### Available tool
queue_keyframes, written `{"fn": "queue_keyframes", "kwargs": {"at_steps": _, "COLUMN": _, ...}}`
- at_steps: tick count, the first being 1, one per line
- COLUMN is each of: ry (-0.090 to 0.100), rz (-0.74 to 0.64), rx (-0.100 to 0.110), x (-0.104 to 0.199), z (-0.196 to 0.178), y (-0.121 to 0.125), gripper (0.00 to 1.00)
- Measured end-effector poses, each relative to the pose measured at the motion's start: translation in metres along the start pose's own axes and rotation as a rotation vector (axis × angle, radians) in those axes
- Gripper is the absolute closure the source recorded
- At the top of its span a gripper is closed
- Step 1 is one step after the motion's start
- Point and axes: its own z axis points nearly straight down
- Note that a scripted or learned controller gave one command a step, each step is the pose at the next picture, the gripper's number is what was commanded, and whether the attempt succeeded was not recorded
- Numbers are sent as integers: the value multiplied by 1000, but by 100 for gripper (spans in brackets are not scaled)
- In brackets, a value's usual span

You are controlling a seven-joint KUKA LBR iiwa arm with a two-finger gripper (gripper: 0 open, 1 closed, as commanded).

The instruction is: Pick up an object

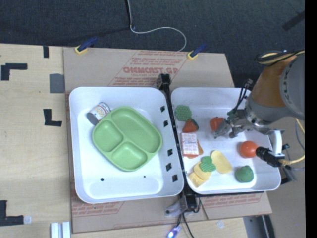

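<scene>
Tool [225,129] fingertips blurred

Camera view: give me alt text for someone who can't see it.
The gripper reaches from the right into the right bin, low beside a small red object among scattered toy foods. The left bin holds a green divided plate.

a robot lab: two white bins [79,133] clamped to cardboard [148,68] on a bench [29,133], cable [148,31] trailing over dark carpet.
</scene>
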Motion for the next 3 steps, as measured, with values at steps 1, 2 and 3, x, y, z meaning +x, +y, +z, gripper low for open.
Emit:
{"fn": "queue_keyframes", "kwargs": {"at_steps": 1, "ry": -1, "rz": 1, "rx": -4, "x": 0, "z": -43, "y": 5, "gripper": 100}}
{"fn": "queue_keyframes", "kwargs": {"at_steps": 2, "ry": -1, "rz": 0, "rx": -2, "x": 11, "z": -93, "y": 5, "gripper": 100}}
{"fn": "queue_keyframes", "kwargs": {"at_steps": 3, "ry": -1, "rz": 1, "rx": -3, "x": 12, "z": -120, "y": 5, "gripper": 100}}
